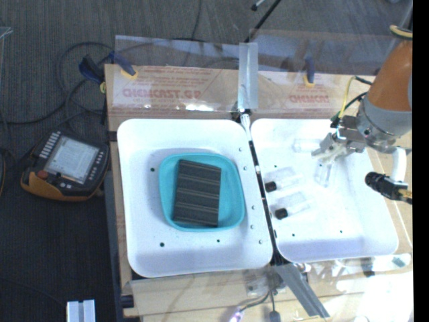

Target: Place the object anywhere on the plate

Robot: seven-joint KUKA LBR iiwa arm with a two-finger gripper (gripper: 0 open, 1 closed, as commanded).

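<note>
I see the dark ribbed block lying flat on the teal plate, roughly centred, and the plate sits in the left white bin.

Red lettering runs along the cardboard backboard behind the bins — too blurred to read.

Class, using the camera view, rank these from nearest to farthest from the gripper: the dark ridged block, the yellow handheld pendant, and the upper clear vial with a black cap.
Gripper, over the right bin:
1. Upper clear vial, right bin, near the divider.
2. Dark ridged block, on the teal plate in the left bin.
3. Yellow handheld pendant, on the floor, far left.
</note>
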